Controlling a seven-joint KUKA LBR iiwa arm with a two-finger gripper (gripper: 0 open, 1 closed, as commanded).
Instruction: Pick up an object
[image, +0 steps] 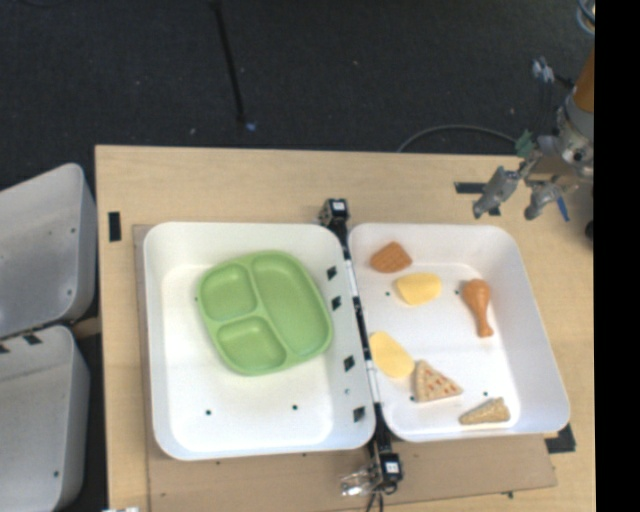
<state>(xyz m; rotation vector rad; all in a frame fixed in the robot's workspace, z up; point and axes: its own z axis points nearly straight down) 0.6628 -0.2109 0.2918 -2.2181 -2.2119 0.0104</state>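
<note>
The right bin (525, 262) holds several toy foods. An orange piece (390, 258) lies at its far left, with a yellow piece (418, 289) just in front of it. A brown drumstick (479, 305) lies toward the right. Nearer the front are a yellow lump (391, 355), a tan triangular slice (434, 383) and a tan wedge (485, 412). My gripper (512, 204) hangs above the bench just beyond the bin's far right corner. It is open, with nothing between its fingers (487, 204).
A green three-compartment plate (264, 312) lies in the left bin (160, 300). A black cable (450, 130) loops on the bench behind the right bin. White chairs (40, 270) stand at the left of the bench.
</note>
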